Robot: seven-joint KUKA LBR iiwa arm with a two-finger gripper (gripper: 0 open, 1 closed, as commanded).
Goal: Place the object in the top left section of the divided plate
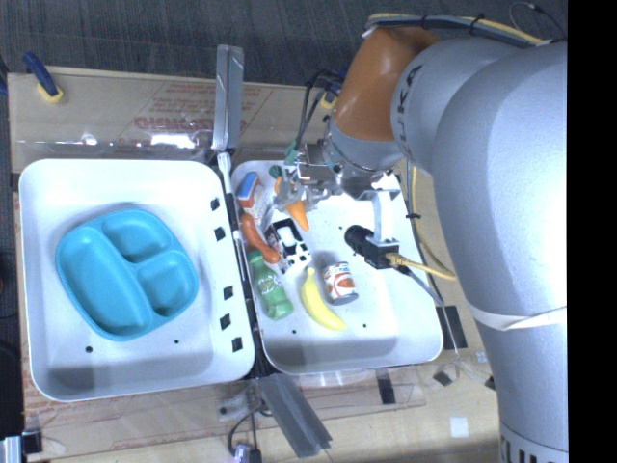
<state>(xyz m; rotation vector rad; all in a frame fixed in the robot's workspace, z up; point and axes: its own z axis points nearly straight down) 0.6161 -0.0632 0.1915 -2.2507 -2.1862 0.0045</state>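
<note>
Camera view: the arm (463, 114) is being reached in from the right over the right bin (415, 340), and the gripper (301, 183) is being held low at that bin's upper left part, among the items there. Whether anything is being clamped cannot be told, since the wrist is covering most of it. Just beside the gripper an orange carrot-like piece (300, 216) is being seen, and whether it is being touched cannot be told. Below it, a black-and-white block (287, 239), a sausage (258, 237), a green bottle (271, 290), a banana (320, 304) and a small can (338, 283) are lying in the same bin. The divided plate (123, 270), blue, is sitting in the left bin (58, 374), well apart from the gripper, with its top left section (137, 231) facing up.
</note>
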